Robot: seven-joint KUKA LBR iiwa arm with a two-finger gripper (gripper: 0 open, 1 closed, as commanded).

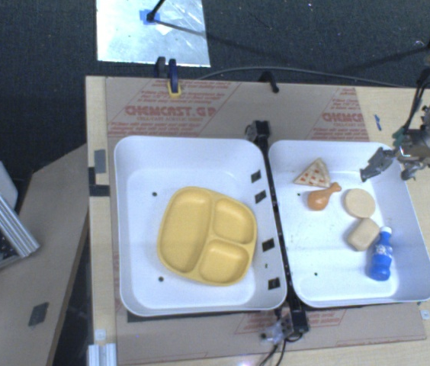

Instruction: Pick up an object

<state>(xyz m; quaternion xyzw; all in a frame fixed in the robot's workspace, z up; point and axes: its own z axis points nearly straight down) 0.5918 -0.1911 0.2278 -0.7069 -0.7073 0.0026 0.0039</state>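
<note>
Inside the right bin [417,227] lie five candidate objects, none yet lifted: a waffle wedge [312,174] at the far left, a drumstick [322,197] just near of it, a round biscuit [358,202] to the right of the drumstick, a tan roll [362,233] nearer still, and a blue bottle [381,255] just beside the roll on its near right. All rest on the bin floor, close together but mostly apart; the roll and bottle look to be touching or nearly so.

Over the far right corner of that bin hangs the gripper [389,164], well apart from every object and carrying nothing. Its two dark fingers appear spread, one toward the left and one toward the right, though at this size that is hard to be sure of.

My judgement: this is the approach step, before any descent. Next the gripper needs to move left and nearer, centre over one object, the biscuit being closest, and drop with fingers straddling it.

Left of these, the other bin [135,174] holds a yellow divided plate [207,235]. Both bins sit on a board [200,105] on the surface, printed in red with what reads as "CHEMCAST".
</note>
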